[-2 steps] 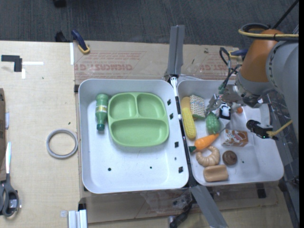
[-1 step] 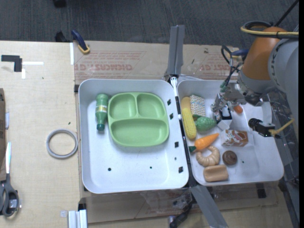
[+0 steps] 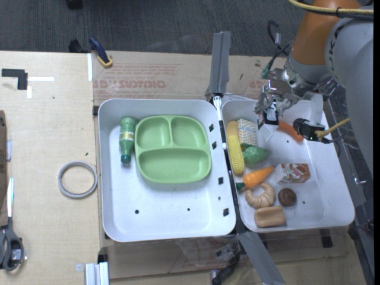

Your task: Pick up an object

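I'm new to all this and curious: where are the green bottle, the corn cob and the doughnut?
green bottle (image 3: 127, 138): camera view, on the middle of its body.
corn cob (image 3: 236, 152): camera view, on its yellow kernels, midway along.
doughnut (image 3: 260, 196): camera view, on its ring's near side.

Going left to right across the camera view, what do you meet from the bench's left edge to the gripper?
Scissors → tape ring → green bottle → green divided plate → corn cob → gripper.
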Tool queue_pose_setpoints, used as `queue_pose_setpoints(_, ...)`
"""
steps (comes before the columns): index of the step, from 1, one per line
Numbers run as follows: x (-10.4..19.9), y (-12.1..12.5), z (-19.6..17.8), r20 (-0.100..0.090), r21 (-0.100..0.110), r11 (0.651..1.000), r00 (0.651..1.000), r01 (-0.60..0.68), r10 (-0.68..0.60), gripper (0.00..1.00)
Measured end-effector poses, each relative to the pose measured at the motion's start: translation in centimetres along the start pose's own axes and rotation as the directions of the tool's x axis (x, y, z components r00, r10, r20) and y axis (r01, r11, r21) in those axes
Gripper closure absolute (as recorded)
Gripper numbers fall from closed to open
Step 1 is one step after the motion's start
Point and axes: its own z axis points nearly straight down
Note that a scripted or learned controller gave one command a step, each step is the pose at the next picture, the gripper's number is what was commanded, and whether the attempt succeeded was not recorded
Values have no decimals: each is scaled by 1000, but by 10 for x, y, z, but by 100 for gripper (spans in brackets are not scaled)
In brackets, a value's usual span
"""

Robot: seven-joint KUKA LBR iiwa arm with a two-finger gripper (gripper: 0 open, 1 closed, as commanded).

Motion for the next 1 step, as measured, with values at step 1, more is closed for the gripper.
queue_pose_setpoints(1,0,0,-9,2,1,1000,1000,3,-3,100)
